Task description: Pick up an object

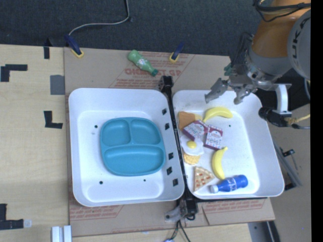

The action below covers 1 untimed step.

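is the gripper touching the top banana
Apart. The camera view shows the open gripper hanging above the upper banana, with a strip of white bin floor visible between its fingertips and the fruit.

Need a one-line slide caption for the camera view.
Open gripper hovers above the right bin of toy food, near a banana; a blue divided plate sits in the left bin.
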Each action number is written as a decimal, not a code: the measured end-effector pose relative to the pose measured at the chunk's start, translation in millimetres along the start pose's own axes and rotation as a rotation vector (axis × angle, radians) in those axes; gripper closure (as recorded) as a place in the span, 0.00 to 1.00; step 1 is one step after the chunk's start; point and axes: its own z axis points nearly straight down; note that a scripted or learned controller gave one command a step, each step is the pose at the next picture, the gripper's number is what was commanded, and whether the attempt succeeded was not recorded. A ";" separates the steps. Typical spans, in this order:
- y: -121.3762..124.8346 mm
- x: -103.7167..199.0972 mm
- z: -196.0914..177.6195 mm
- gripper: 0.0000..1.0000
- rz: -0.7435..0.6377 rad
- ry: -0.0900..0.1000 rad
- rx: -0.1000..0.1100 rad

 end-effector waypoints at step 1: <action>2.1 42.3 78.6 0.00 0.000 0.000 0.002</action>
